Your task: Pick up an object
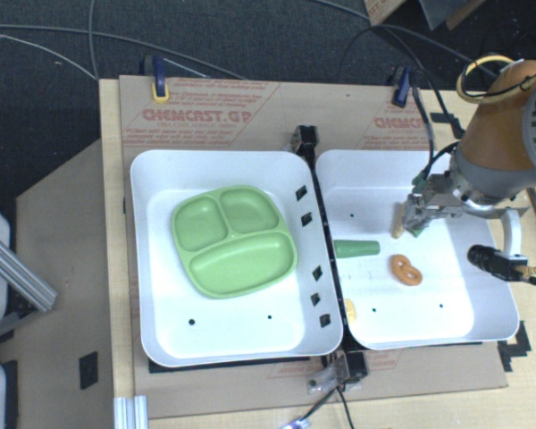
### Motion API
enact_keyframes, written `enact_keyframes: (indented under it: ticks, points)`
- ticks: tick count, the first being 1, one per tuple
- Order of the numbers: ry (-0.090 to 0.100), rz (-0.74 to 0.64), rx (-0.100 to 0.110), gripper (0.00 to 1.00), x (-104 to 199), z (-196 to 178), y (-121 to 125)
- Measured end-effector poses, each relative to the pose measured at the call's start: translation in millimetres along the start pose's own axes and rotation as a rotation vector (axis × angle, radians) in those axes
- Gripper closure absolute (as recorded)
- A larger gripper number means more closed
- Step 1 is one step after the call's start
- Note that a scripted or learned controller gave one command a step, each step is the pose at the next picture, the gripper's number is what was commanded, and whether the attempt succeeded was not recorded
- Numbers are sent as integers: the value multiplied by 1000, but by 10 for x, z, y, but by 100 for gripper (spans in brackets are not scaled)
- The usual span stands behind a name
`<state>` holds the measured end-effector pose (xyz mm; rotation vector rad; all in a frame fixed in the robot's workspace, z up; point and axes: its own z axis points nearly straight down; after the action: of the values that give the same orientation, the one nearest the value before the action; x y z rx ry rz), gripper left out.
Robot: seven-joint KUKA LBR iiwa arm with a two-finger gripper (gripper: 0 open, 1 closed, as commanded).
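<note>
fingers [409, 224] low in right bin [456, 324], grip state unclear, green piece [355, 249] and pretzel [406, 271] just below

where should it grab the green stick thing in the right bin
Across the middle of the green stick, coming straight down. It lies flat, long axis left to right, so its narrow width suits the end effector; the bin divider crowds its left end.

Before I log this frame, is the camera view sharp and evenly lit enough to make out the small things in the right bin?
Camera view: lighting is even and diffuse, with soft shadows and no harsh glare on the white bins. The green plate is crisp. In the right bin, the green piece and the orange pretzel shape read clearly. The gripper is small and slightly soft, its finger state unclear.
</note>
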<state>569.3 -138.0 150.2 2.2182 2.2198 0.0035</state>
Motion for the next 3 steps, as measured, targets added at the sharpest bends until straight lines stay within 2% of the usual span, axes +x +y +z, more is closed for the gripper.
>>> enact_keyframes:
  ticks: [2,3]
  points:
    - [-1,0,-3,100,-97,-1044,-19]
    - [2,-5,2,100,390,-1093,94]
